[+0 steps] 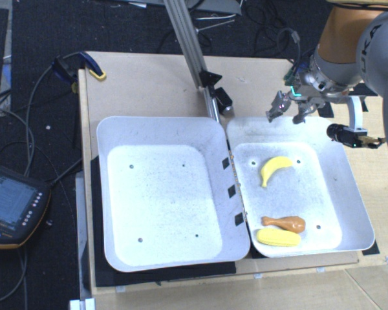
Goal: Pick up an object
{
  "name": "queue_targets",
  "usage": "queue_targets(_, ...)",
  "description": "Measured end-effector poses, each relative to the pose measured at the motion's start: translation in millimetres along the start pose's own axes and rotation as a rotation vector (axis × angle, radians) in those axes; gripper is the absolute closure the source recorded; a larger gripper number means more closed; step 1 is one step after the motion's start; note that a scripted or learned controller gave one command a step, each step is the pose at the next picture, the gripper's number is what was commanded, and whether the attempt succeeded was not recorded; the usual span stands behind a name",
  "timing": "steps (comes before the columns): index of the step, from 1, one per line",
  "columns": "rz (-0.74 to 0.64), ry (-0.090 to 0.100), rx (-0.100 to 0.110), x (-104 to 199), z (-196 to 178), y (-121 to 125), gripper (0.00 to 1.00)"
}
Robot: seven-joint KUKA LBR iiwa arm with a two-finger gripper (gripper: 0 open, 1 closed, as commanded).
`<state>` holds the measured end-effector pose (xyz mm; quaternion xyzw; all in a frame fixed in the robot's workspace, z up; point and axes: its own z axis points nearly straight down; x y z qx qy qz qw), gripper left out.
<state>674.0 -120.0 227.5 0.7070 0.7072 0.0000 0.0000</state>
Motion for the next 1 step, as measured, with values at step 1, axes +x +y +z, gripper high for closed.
queue_targets(1, 0.0, 0.0, 0.0, 0.0, 0.0, 0.0, 0.0)
